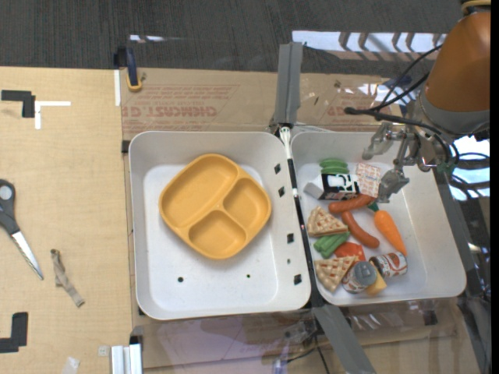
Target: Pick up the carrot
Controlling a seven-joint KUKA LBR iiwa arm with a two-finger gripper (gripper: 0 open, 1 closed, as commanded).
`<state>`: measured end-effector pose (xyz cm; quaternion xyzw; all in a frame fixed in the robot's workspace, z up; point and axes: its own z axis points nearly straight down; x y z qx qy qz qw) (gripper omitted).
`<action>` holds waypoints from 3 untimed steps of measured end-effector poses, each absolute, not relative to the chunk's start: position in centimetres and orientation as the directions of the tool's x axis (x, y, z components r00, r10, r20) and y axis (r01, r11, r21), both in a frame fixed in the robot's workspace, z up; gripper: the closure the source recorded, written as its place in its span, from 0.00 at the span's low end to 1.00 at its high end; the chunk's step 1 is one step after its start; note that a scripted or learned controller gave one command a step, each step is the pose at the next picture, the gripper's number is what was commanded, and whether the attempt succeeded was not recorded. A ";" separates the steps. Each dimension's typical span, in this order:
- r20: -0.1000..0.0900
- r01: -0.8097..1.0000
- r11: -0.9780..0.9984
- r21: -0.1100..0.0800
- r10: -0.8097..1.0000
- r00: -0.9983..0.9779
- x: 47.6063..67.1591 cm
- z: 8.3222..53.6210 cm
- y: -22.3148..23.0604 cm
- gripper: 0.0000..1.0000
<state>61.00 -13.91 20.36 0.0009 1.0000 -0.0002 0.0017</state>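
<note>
The tool (396,170) hangs over the right bin (444,283), nothing seen between its fingers and their spread impossible to tell, with the carrot (389,231) just below it beside a sausage (361,229); seemingly the approach step, calling for descent onto the carrot.

One carrot (387,231), two sausages (360,228), two waffles (325,223)

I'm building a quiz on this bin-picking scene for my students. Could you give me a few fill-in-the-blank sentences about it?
1. The carrot lies in the ____ bin as the camera sees it.
2. The yellow divided plate has ____ compartments.
3. The scissors lie on the bench, ____ both bins.
4. The gripper is above the carrot, not ____ it.

Missing words: right; three; outside; holding
</note>
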 end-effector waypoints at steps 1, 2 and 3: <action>-0.028 -0.048 0.999 -0.008 -0.048 -0.998 59.6 12.2 -16.1 0.00; -0.004 -0.039 0.999 -0.001 -0.039 -0.999 53.7 9.2 -20.9 0.00; -0.009 -0.043 0.999 -0.003 -0.043 -0.999 54.0 10.2 -20.8 1.00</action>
